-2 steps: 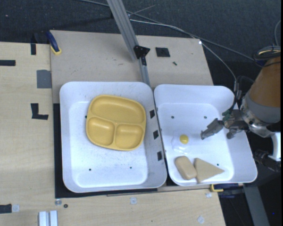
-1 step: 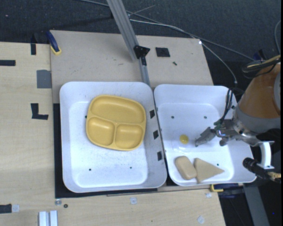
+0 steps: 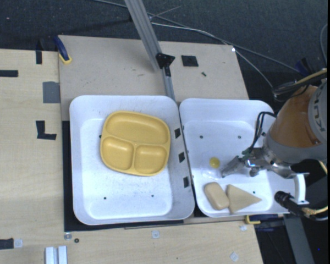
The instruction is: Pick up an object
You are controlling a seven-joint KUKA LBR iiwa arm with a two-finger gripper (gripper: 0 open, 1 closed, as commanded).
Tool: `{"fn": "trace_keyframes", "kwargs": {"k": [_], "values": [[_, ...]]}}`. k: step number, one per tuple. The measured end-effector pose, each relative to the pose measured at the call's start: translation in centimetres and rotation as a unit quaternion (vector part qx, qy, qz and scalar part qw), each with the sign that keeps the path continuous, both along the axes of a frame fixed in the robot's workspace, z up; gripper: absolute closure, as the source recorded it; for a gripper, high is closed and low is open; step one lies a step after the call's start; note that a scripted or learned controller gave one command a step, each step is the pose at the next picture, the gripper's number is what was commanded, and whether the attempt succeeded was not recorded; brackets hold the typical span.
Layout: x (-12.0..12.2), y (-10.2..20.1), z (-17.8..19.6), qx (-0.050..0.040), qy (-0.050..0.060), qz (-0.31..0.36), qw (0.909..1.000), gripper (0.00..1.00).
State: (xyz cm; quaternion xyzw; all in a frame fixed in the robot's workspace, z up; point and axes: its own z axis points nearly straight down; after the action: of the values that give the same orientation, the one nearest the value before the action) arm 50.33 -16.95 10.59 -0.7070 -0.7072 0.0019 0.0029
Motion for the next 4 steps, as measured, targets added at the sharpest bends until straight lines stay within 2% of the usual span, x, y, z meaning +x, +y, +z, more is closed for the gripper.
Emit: {"fn": "trace_keyframes", "kwargs": {"k": [1, 2, 3, 4], "values": [[0.1, 0.0, 1.2, -0.0003, -0.001, 0.000, 1.0000, 1.00], [0.0, 0.0, 7.5, -0.0014, -0.005, 0.000, 1.0000, 1.00], [0.1, 0.0, 12.2, -0.0014, -0.005, 0.001, 1.0000, 1.00], [0.4, 4.5, 12.4, 0.0002, -0.003, 0.003, 1.0000, 1.00]]}}
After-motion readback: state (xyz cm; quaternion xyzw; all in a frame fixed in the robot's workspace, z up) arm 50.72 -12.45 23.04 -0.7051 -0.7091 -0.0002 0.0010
